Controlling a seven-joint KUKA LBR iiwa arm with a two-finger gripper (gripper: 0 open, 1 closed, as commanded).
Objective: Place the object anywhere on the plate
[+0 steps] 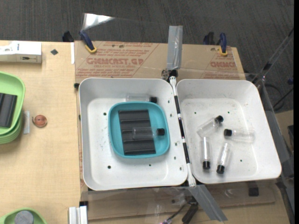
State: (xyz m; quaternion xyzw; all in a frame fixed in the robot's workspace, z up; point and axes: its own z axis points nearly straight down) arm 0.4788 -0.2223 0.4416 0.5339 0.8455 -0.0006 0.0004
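Teal squarish plate point(117, 143), clear vials point(205, 150)

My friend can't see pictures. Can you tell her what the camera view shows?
Two shallow white bins sit side by side on a bench. The left bin holds a teal plate with a clear black-capped vial lying on its dark middle. The right bin holds four more clear vials with black caps, scattered loosely.

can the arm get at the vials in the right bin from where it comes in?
Probably yes. The four clear vials lie loose on the right bin floor, uncovered, on the arm's entry side. The lowest two lie close together, and the bin walls are shallow. The teal plate sits in the left bin.
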